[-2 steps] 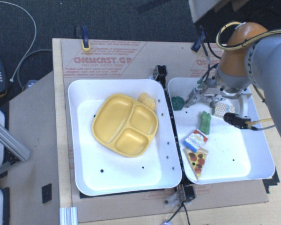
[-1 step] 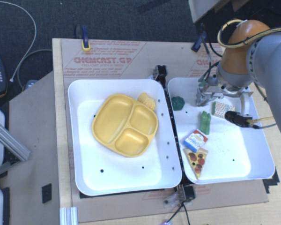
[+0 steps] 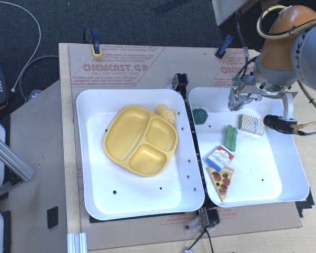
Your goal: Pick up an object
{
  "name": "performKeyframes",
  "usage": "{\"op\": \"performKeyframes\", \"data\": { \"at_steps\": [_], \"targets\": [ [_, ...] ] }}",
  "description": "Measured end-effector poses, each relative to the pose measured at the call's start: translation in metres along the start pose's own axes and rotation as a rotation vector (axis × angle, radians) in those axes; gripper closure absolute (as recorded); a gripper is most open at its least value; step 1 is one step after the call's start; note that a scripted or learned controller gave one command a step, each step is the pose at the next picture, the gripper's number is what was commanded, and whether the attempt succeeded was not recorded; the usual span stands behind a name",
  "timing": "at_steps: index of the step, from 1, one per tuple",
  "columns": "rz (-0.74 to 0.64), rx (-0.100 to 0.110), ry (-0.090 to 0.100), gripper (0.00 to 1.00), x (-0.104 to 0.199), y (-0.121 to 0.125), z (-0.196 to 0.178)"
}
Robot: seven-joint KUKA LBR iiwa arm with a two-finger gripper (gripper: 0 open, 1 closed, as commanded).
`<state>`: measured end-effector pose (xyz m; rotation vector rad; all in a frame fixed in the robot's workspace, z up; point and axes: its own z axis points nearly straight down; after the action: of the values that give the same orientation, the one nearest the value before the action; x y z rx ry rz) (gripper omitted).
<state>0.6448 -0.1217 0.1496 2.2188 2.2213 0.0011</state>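
Over the right-hand bin the gripper hangs near the far edge, its metal fingers pointing down at the bin floor with only a small gap between them and nothing held there. The arm, grey with its orange band, comes in from the right.

Five loose objects lie in this bin. A green pickle-like stick lies closest to the middle; its long axis runs almost straight toward and away from the camera, tilted a little to the right at the far end. It is slim, dull green, with squared ends. Beyond it to the left sits one dark green rounded lump, close to the bin's left wall. To the right of the stick, just below the gripper, lies one small pale square packet with a speckled face, tilted on a diagonal. Nearer the camera lie one small blue, white and red carton and, touching its near side, one toy pizza slice, its tip pointing toward the front rim.

The left-hand bin holds one yellow divided plate with three compartments, turned on a diagonal, and one pale yellow bumpy piece peeping out at the plate's far right edge.

Both bins rest on a brown board with red lettering.
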Motion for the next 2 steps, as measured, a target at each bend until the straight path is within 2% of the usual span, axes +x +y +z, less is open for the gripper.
{"op": "performKeyframes", "data": {
  "at_steps": [1, 2],
  "targets": [
    [0.0, 0.001, 0.0, 1.0, 0.0, 0.002, -0.05],
    [-0.004, 0.01, 0.003, 1.0, 0.05, -0.016, -0.042]
  ]
}}
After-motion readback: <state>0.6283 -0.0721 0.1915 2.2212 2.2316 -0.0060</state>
